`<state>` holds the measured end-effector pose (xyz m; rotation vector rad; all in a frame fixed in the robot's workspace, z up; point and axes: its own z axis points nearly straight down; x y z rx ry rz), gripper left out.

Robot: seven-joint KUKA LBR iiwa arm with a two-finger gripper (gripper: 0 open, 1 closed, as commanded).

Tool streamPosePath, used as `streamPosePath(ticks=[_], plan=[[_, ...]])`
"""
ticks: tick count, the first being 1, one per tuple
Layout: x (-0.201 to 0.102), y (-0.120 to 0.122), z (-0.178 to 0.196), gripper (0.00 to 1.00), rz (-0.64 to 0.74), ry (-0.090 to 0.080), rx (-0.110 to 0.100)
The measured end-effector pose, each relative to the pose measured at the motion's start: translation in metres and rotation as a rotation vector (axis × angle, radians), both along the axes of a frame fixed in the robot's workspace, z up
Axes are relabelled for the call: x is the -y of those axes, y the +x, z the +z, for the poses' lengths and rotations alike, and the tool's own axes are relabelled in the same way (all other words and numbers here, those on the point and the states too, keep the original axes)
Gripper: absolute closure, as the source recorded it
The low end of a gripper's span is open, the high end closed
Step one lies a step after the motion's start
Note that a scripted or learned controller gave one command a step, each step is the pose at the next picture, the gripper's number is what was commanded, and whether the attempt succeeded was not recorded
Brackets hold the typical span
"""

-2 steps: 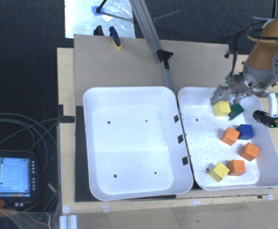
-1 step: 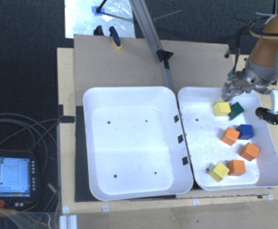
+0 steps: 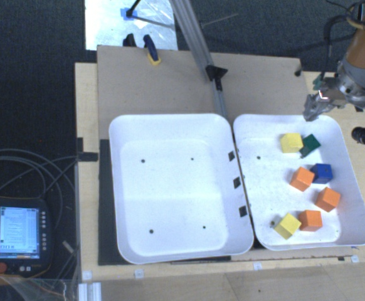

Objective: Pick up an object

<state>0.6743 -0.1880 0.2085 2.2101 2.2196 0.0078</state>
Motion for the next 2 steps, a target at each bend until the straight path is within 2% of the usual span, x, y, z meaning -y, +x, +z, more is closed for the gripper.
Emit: streamPosePath(ticks=[1,2], plan=[[0.000,0.001,0.000,1.00,0.001,0.001,-0.006],[-0.054,-0.007,-0.004,1.00,0.006,0.005,-0.009]])
